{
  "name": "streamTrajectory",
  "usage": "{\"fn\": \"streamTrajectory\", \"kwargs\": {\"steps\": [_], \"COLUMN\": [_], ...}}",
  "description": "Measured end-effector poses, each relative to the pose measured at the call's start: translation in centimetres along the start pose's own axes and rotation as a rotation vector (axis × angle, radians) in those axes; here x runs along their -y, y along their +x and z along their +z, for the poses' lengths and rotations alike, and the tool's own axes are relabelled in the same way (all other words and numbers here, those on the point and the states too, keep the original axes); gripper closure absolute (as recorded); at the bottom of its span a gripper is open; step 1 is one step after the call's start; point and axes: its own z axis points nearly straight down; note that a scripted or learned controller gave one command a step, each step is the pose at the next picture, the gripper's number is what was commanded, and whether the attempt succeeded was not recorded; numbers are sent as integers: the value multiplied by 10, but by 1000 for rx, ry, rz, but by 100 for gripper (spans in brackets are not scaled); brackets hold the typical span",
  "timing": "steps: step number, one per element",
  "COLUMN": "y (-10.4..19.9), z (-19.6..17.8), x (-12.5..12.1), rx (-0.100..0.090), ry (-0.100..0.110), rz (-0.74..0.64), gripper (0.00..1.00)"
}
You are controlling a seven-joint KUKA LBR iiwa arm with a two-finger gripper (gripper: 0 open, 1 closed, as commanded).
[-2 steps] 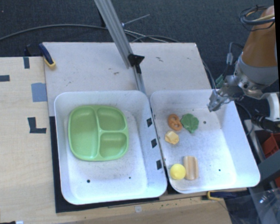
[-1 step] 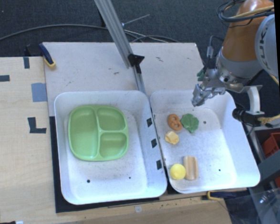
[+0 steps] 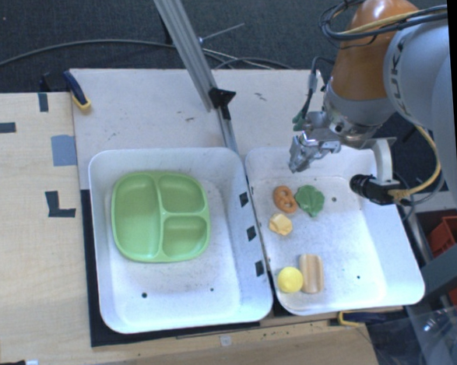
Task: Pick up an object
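above the right bin, gripper poised

over the shallow white right bin (image 3: 391,276), the grey two-finger gripper (image 3: 299,163) hangs just behind a round orange toy food (image 3: 284,199), likely lining up a grab; jaw state cannot be told.

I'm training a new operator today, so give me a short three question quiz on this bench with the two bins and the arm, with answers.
1. True or false: the green divided plate lies in the same bin as the food items.
2. Which item lies nearest the gripper? A) yellow ball B) orange piece C) tan roll
3. Fill in: the green leafy piece lies beside the ____ piece.

Key: 1 false, the plate is in the left bin, the food in the right bin. 2 B. 3 orange.
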Motion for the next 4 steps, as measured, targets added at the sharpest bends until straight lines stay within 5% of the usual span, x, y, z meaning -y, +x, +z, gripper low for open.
{"fn": "streamTrajectory", "kwargs": {"steps": [3, 4], "y": [151, 148], "z": [22, 21], "x": [-34, -34], "rx": [0, 2], "ry": [-1, 0], "rz": [0, 3], "gripper": [100, 0]}}
